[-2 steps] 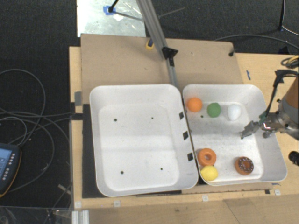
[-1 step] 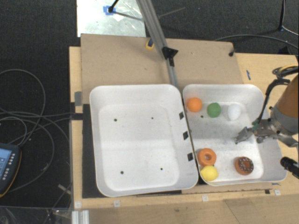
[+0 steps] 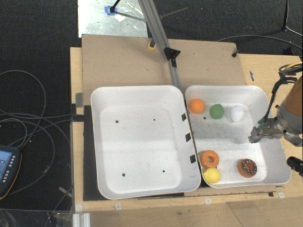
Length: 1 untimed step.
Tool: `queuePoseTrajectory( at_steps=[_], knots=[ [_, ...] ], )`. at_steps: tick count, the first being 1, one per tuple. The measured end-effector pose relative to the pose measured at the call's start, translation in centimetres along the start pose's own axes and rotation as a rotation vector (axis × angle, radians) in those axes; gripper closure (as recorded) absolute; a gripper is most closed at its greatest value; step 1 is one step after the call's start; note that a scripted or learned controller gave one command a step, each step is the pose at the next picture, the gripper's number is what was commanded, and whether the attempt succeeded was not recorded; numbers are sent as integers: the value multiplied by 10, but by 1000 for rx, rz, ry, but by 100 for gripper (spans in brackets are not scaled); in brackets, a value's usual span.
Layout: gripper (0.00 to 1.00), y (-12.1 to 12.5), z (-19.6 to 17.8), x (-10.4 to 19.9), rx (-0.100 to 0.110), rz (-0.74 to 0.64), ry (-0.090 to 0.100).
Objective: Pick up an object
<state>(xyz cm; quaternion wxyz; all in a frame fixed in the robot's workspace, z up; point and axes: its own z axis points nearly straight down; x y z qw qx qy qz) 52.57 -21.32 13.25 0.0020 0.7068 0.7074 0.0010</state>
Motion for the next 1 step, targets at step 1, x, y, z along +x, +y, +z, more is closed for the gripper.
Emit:
queuePoseTrajectory(
  at_steps=[1],
  knots=[
    [100,12,-53,-1,-3,-4,-1]
  ],
)
